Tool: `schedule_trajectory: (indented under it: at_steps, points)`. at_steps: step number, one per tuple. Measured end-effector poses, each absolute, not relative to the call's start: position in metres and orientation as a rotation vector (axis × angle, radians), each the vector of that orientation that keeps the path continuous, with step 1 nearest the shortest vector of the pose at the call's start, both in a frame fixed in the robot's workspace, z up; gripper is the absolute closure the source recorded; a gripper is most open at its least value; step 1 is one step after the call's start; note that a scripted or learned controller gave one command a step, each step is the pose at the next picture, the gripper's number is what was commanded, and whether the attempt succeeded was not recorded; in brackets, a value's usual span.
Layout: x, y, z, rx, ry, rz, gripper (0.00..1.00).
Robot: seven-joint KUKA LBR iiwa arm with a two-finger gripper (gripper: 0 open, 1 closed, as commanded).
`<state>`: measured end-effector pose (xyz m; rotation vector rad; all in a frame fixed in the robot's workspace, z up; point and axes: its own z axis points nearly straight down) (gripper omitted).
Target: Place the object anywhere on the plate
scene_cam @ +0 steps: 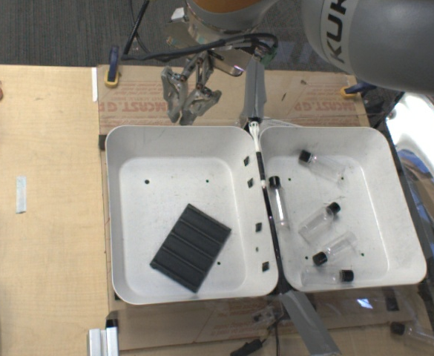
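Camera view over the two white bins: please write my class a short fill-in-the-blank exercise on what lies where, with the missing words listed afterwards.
1. The dark ribbed plate lies in the ____ bin.
2. The clear vials have caps coloured ____.
3. The gripper hangs beyond the far rim of the ____ bin.
4. The vials lie in the ____ bin.

Missing words: left; black; left; right
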<state>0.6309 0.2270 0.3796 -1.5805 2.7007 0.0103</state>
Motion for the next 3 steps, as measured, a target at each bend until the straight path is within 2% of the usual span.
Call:
schedule_trajectory:
  at_steps: [3]
  points:
    - [0.636,0.224,0.408,-1.550,2.700,0.020,1.00]
